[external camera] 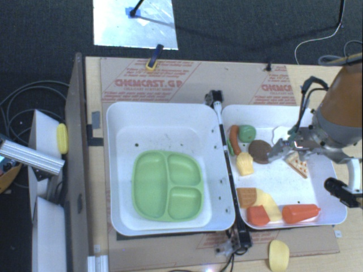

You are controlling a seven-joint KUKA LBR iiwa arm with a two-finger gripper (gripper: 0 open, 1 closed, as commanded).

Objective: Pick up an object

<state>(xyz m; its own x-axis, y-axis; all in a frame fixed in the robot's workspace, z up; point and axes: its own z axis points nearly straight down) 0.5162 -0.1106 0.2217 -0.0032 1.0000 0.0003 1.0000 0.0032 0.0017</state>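
The right bin [326, 177] holds several toy foods. Near its left wall lie an orange sausage [233, 139], a green ball [247, 132], a brown disc [260, 151] and a yellow block [244, 164]. A pizza slice [298, 165] lies near the middle. Along the front are a tan cracker [247, 196], a red block [258, 215], a pale yellow piece [270, 204] and a red-orange carrot [300, 212]. My gripper [282, 148] hangs low over the bin, just right of the brown disc and up-left of the pizza slice. I see nothing clearly held in it.
The left bin [122, 123] carries a green divided plate [168, 185]. A yellow toy [278, 254] lies on the cardboard in front of the right bin. The arm's orange band [346, 95] rises at the right edge. A black clip [214, 98] sits where the bins meet.
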